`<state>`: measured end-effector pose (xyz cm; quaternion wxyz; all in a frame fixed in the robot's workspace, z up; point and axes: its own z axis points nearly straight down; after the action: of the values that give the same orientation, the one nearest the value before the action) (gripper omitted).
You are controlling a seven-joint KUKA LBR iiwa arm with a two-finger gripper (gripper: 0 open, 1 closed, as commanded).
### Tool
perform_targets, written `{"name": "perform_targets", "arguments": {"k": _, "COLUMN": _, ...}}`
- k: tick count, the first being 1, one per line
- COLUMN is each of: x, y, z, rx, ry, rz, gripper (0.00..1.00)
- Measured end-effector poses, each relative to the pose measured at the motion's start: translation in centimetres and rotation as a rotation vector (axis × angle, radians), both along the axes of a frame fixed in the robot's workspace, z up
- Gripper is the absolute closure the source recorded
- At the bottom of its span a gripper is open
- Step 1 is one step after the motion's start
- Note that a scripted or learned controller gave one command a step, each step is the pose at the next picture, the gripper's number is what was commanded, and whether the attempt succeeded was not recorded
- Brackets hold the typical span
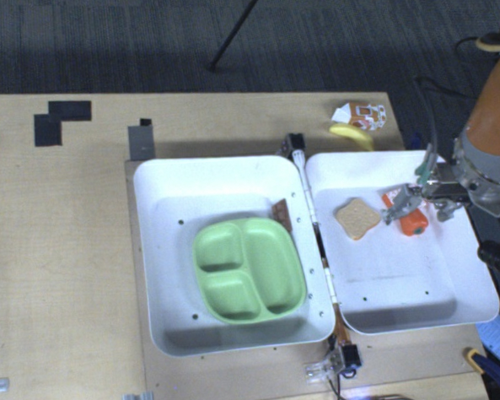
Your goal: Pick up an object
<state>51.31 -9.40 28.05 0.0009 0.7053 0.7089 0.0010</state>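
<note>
Below, your gripper hangs over the right bin, its fingers reaching down around an orange object; you cannot tell whether the jaws are apart or clamped. A slice of toast lies just left of it. A green tray sits in the left bin.

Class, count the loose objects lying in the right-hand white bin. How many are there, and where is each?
2. A tan bread slice lies left of centre, and an orange item lies beside it under the gripper. The gripper may hide more.
</note>
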Motion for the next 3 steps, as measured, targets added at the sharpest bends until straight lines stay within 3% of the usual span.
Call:
{"name": "perform_targets", "arguments": {"k": 1, "x": 2.8, "y": -0.2, "z": -13.5, "rx": 0.001, "ry": 0.004, "rz": -0.003, "gripper": 0.0}}
{"name": "perform_targets", "arguments": {"k": 2, "x": 9.8, "y": -1.7, "z": -19.2, "rx": 0.0, "ry": -0.008, "rz": 0.0, "gripper": 0.0}}
{"name": "perform_targets", "arguments": {"k": 3, "x": 10.0, "y": -1.7, "z": -17.9, "rx": -0.002, "ry": -0.015, "rz": 0.001, "gripper": 1.0}}
